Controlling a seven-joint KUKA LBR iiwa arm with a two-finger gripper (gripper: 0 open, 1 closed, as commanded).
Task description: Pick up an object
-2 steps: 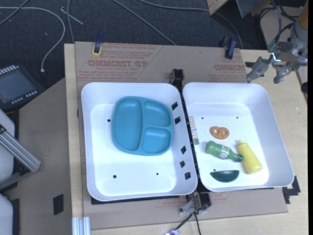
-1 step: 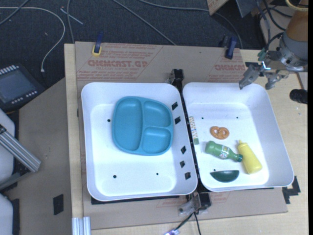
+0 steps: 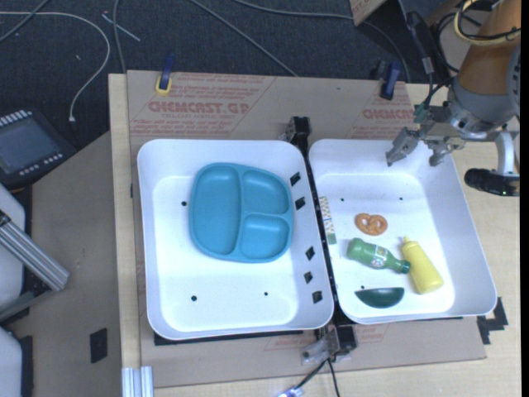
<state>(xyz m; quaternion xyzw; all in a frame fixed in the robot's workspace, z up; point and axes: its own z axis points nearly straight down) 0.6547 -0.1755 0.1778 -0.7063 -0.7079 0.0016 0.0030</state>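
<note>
Nearest the camera in the right bin (image 3: 463,222): dark green bowl-shaped piece (image 3: 380,296), glossy plastic, rounded. Yellow bottle (image 3: 421,266) just beside it, smooth, tapered neck. Green bottle (image 3: 376,255) lying on its side, touching the yellow one (or nearly). Small orange pretzel (image 3: 371,222), twisted loops, apart from them. Left bin (image 3: 157,222) carries a blue divided plate (image 3: 241,212), three compartments, matte. Far back, my tool (image 3: 417,149) hangs over the right bin's far edge, fingers spread apart, nothing between them, well apart from the objects. Desk (image 3: 248,98) is cardboard-faced.
</note>
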